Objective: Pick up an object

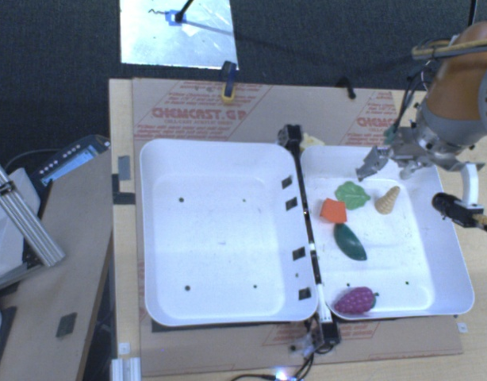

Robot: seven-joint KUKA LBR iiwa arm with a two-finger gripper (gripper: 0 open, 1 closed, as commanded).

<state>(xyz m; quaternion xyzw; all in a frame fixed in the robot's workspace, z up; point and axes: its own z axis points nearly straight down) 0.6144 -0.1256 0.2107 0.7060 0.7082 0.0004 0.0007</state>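
Observation:
The right bin (446,280) holds several toys. A light green leaf-shaped piece (352,193) lies beside an orange block (333,210), with a tan cone (387,199) to their right. Nearer the front are a dark green oval piece (350,242) and a purple bunch of grapes (355,300) by the front rim. My gripper (386,167) hangs over the back of this bin, above and just behind the leaf piece and the cone. Its fingers are spread open with nothing between them.
The left bin (220,236) sits beside it, and a black strip with clips (303,213) runs along the shared rim. A small pale object (312,141) lies behind the bins. A yellow clamp (228,94) stands on the back board.

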